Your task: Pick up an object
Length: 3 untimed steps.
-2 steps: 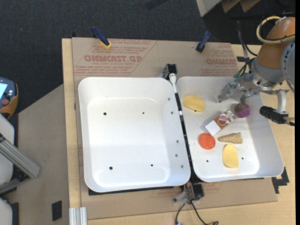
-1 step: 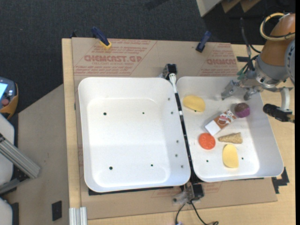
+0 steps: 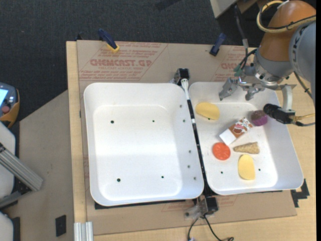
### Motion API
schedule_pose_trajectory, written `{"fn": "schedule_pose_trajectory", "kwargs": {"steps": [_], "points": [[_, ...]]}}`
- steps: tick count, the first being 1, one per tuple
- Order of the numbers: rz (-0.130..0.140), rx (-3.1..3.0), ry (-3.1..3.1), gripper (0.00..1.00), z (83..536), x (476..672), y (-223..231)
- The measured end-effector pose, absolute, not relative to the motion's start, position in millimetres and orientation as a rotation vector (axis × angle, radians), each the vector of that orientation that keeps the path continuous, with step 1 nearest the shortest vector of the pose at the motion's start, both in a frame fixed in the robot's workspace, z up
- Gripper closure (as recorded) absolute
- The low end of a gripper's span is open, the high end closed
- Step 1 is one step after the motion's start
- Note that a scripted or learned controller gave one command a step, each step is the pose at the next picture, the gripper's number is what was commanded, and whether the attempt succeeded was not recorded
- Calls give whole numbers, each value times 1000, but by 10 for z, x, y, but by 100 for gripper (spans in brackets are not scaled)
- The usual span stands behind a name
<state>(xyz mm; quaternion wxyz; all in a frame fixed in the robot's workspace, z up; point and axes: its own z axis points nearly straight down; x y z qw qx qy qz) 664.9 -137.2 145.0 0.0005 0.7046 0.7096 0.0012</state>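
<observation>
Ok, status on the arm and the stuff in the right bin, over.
Gripper open over right bin's far edge, holding nothing. Six items lie loose; yellow piece nearest. Nothing blocking.

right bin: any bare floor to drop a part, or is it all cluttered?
Right bin: bare along the divider side, below the yellow oval and left of the tomato. Also the near strip past the lemon. Crowded mid-right: box, wedge and purple piece bunch together. The gripper hangs over the far end. Left bin: open floor throughout.
</observation>
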Motion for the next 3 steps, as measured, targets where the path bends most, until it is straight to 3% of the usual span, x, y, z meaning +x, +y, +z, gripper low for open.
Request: {"fn": "schedule_pose_trajectory", "kwargs": {"steps": [1,2,3], "points": [[-5,2229,2223,0,917,6244,-1612],[0,2219,2221,0,860,5979,-1338],[-1,2223,2222,0,854,5915,-1436]]}}
